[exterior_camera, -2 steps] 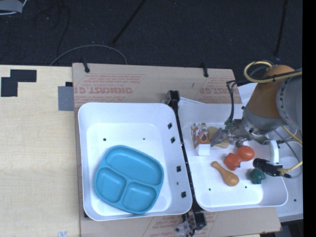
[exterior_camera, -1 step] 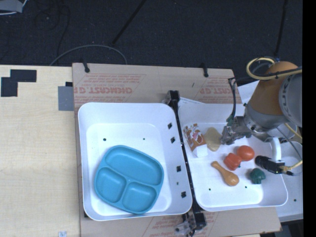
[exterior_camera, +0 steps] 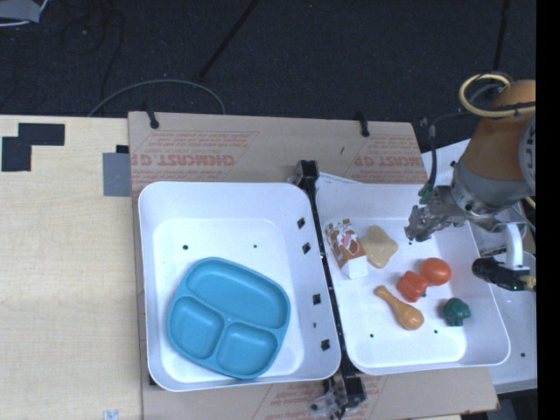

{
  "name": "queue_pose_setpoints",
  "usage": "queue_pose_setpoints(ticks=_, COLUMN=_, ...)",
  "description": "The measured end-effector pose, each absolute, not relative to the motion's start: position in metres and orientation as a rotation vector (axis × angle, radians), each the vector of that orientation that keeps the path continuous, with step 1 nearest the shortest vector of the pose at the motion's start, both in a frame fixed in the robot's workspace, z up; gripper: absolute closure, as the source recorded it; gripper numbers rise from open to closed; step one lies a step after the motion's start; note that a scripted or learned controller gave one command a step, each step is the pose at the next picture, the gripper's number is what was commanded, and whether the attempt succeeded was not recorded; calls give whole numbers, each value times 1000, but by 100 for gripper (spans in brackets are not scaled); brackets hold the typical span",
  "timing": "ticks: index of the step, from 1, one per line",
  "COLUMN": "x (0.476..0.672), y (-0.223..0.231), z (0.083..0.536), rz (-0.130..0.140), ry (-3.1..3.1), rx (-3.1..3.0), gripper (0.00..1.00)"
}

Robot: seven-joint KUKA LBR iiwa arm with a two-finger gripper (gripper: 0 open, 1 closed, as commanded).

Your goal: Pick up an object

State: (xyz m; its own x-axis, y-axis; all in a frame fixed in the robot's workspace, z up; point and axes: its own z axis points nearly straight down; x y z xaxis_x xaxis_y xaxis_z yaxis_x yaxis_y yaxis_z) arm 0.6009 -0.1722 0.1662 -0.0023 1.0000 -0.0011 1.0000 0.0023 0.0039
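While hovering over right bin (exterior_camera: 490, 344), gripper (exterior_camera: 420, 226) sits above beige piece (exterior_camera: 381, 245). Finger state: cannot tell. Nothing visibly held.

The cardboard sheet (exterior_camera: 262, 147) bears upside-down red print, seemingly "CHEMCRST. G".

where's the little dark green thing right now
The dark green object lies in the right bin, near its right wall, just below and right of the orange-red pieces and right of the tan drumstick-shaped toy.
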Motion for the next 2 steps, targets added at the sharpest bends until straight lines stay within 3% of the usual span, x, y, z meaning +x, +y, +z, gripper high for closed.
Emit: queue_pose_setpoints(ticks=2, x=599, y=-172, z=234, rz=1, ry=2225, rx=2217, gripper=100)
